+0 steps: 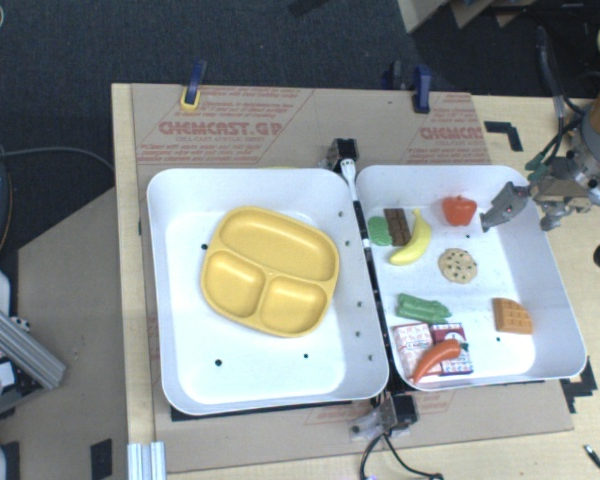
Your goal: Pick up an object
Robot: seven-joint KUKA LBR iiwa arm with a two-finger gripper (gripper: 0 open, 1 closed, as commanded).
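Gripper (528,206) over right bin's (555,298) far right edge, fingers spread, gripping nothing. Red pepper (459,209) just beside it near bin's far edge. Cookie (458,265) mid-bin; waffle (512,316) toward right edge.

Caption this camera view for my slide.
Tool open above right bin of toy food; yellow plate in left bin.

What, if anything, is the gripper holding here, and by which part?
Nothing. The two-finger gripper hangs open over the right white bin's upper right edge with bare space between its fingers; the nearest item, the red toy pepper, lies apart from it.
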